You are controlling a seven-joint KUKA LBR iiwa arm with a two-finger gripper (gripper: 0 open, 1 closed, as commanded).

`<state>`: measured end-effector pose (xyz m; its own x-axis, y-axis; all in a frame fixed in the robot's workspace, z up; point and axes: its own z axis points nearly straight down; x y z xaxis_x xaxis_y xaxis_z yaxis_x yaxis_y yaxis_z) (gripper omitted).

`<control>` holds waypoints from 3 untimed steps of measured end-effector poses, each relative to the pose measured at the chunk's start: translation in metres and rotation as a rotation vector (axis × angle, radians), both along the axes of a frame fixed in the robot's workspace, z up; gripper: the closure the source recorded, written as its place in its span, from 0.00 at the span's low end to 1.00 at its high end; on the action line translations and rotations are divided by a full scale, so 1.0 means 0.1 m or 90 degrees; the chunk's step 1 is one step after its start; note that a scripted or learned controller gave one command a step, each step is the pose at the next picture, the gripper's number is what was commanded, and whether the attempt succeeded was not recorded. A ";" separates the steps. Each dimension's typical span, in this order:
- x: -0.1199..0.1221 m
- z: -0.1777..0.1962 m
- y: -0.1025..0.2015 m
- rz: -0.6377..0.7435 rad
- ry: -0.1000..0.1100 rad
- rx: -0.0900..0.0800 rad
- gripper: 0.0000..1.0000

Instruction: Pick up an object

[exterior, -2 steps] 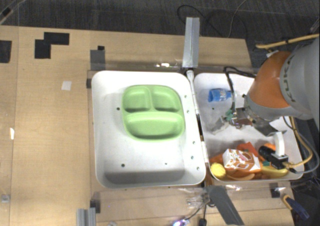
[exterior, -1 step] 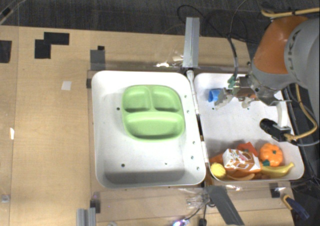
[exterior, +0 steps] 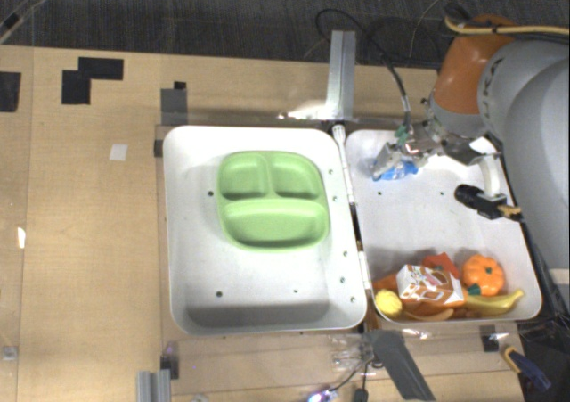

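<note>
Camera view: two shallow white bins are seen side by side on the bench (exterior: 80, 240). The arm (exterior: 525, 97) is brought in from the upper right of the frame, its orange band (exterior: 459, 79) lying above the far rim of the right bin (exterior: 427, 213). The hand (exterior: 398, 158) is lowered into the upper left part of that bin, close to its far wall and near the divider between the bins. A small blue thing (exterior: 398, 171) is seen right at the tip of the hand, low against the bin floor; whether it is gripped cannot be told, nor can it be told whether the hand is wide or narrow. Along the lower edge of the right bin, well apart from the hand, a cluster is gathered: a yellow lemon (exterior: 387, 303) at the left, a white and orange carton (exterior: 426, 283) just beside it, an orange round fruit (exterior: 484, 274) to the right, and a banana (exterior: 494, 303) laid beneath that fruit. The left bin (exterior: 191, 213) is occupied by a green divided plate (exterior: 272, 198), set flat near its middle.
</note>
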<state>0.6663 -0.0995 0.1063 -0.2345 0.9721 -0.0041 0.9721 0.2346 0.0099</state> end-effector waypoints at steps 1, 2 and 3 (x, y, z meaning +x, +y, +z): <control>0.07 -0.14 -0.20 0.025 0.003 0.004 0.00; -0.27 -0.18 -0.70 0.003 0.001 -0.001 0.00; -0.24 -0.08 -0.67 0.007 -0.003 -0.002 1.00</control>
<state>0.6425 -0.1666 0.0987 -0.2459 0.9693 -0.0083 0.9692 0.2460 0.0136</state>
